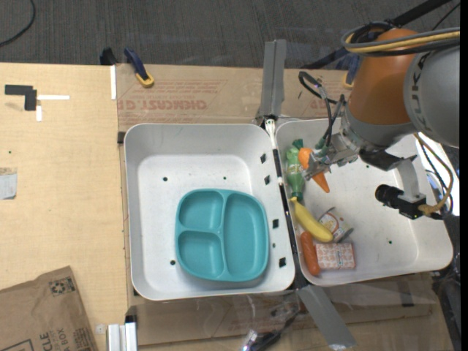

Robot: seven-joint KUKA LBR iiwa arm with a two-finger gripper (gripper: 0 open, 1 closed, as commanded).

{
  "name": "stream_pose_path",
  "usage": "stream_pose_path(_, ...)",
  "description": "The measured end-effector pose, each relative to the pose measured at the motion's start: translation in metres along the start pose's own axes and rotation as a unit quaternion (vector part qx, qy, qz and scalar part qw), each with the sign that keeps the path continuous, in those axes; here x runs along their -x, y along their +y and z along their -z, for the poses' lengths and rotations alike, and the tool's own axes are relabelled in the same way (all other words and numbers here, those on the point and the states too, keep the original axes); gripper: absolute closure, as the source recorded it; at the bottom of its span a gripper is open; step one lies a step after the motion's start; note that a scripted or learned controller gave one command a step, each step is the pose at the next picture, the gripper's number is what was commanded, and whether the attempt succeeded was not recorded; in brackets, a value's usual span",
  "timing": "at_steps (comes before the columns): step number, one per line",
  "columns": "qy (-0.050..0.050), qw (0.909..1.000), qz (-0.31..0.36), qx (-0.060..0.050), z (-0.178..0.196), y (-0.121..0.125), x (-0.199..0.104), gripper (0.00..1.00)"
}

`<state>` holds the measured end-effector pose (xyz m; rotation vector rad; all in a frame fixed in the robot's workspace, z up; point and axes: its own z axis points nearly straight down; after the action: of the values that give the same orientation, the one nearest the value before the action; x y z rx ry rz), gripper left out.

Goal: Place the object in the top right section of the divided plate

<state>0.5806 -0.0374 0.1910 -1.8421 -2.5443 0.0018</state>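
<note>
bright even overhead light; glare on right bin (431,152); soft shadows; sharp.

Teal divided plate (221,235) flat in left bin; orange carrot (319,179) tilted in right bin.

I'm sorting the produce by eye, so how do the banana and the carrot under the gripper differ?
The banana is yellow; the carrot is orange. The banana looks longer and curved, while the carrot looks shorter and tapers to a point. The banana lies on the right bin floor away from the gripper, beside a small red-and-white packet; the carrot sits right at the gripper's tip. Both are in the right bin and both slant the same way.
</note>
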Motion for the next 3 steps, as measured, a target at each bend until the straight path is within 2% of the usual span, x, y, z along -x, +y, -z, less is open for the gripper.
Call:
stream_pose_path(1,-0.001,0.9928,-0.12,-0.001,0.248,-0.023,-0.032,1.0)
stream_pose_path(2,0.0,0.9926,-0.121,-0.002,0.027,-0.044,-0.085,1.0)
stream_pose_path(3,-0.001,0.9998,-0.022,0.0,0.096,-0.028,-0.163,1.0)
